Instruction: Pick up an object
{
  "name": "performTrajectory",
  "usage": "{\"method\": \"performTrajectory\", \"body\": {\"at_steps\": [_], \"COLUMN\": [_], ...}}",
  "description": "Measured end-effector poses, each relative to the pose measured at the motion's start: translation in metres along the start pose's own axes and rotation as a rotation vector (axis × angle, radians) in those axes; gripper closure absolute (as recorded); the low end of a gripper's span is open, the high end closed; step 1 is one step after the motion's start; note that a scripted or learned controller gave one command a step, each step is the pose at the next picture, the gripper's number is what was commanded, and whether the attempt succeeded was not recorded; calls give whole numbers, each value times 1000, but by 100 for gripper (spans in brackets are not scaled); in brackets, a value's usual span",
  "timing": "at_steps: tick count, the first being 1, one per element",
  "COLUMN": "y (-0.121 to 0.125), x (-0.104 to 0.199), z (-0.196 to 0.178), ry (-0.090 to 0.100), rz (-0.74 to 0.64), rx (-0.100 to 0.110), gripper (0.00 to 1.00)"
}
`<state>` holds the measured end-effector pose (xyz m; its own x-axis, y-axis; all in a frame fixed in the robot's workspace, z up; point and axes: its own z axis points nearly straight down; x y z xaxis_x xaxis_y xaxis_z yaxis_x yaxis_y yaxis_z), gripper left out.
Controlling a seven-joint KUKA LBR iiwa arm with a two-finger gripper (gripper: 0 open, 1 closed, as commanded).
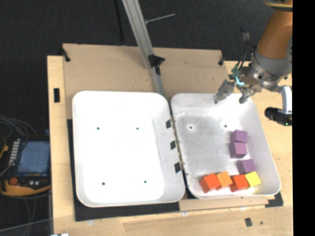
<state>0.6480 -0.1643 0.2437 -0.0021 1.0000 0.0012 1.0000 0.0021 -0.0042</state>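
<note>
- While the gripper (230,97) hangs over the back edge of the right bin (206,132), its two fingers stand apart and hold nothing
- two purple blocks (239,143) lie near the right wall, well apart from the gripper
- along the front wall sit an orange block (210,182), a red block (239,182) and a yellow block (253,179)
</note>
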Motion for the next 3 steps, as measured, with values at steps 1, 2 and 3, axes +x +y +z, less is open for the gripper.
{"method": "performTrajectory", "body": {"at_steps": [1,2,3], "y": [1,3,7], "x": [-1,-5,-8], "z": [-3,39,100], "ry": [-4,-4,-4], "rz": [-2,2,2], "rx": [-4,-1,0], "gripper": [0,0,0]}}
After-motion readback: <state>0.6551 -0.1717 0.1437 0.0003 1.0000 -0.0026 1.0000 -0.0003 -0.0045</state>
